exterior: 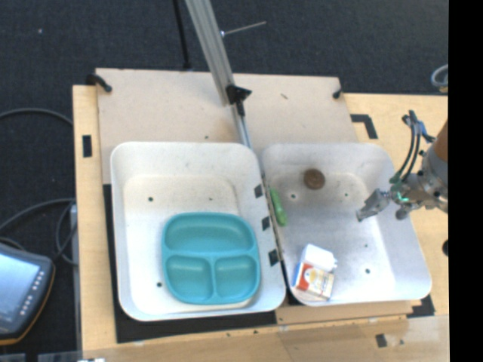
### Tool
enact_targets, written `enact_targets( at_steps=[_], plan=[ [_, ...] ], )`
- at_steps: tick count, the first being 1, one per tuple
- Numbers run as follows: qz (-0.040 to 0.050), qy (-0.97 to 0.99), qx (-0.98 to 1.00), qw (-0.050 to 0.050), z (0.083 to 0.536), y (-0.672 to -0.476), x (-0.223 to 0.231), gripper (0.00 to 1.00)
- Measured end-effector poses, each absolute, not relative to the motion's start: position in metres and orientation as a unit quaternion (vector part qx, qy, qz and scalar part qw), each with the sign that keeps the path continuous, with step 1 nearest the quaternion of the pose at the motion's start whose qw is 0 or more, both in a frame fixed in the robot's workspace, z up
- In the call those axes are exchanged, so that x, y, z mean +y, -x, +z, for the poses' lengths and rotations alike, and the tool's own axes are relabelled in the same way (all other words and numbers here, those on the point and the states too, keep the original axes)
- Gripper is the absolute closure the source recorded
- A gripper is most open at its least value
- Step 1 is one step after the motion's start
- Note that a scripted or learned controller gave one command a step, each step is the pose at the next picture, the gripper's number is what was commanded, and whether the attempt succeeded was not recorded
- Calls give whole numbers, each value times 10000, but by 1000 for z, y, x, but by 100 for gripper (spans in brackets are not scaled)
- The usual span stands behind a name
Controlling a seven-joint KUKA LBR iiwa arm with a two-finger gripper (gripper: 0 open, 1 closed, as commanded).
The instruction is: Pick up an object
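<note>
Hovering over the right bin's point(392, 277) far side, the gripper point(385, 204) has jaws I honestly can't tell are open or closed. That small carton point(315, 274) near the front rim looks light, crushable; grab its flat sides.

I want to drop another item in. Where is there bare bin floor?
Free: the left white bin behind the teal divided plate; the right white bin between the small brown round object and the white carton. Crowded: the green object at the divider.
</note>
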State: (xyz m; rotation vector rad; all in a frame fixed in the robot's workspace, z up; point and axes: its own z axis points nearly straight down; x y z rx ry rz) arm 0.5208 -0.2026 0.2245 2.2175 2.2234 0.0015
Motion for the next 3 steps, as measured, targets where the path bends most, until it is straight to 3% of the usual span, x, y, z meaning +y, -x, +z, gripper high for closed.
enact_targets(
  at_steps=[1, 3],
  plan=[
    [14, -7062, 7080, 25, 236, -522, -204, 100],
    [25, -7051, 7091, 49, 256, -523, -205, 100]
  ],
)
